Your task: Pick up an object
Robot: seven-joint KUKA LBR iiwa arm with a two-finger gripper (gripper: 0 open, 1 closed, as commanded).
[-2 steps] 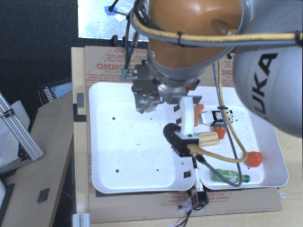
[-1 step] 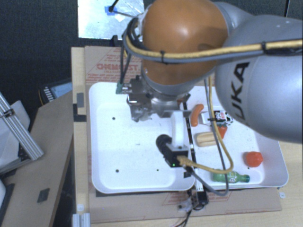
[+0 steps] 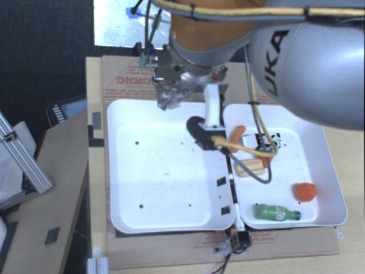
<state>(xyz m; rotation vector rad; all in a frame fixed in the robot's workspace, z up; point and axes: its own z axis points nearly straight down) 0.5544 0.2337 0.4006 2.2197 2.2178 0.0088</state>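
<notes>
My gripper (image 3: 169, 97) hangs over the far rim of the left bin (image 3: 131, 210), below the orange band of the arm. The right bin (image 3: 331, 176) holds a green bottle (image 3: 277, 212) lying on its side near the front wall. A red-orange lump (image 3: 305, 192) sits at its right. A beige stick (image 3: 251, 166) lies near the divider, and a small orange piece (image 3: 237, 133) lies at the bin's far left corner. All of these lie to the right of the gripper and closer to the front, well apart from it.
A small black-and-white speckled thing (image 3: 272, 139) lies at the back of the right bin, partly behind a yellow cable. The bins rest on a cardboard sheet (image 3: 122, 81). An aluminium frame (image 3: 23, 158) stands at the left beyond the bench.
</notes>
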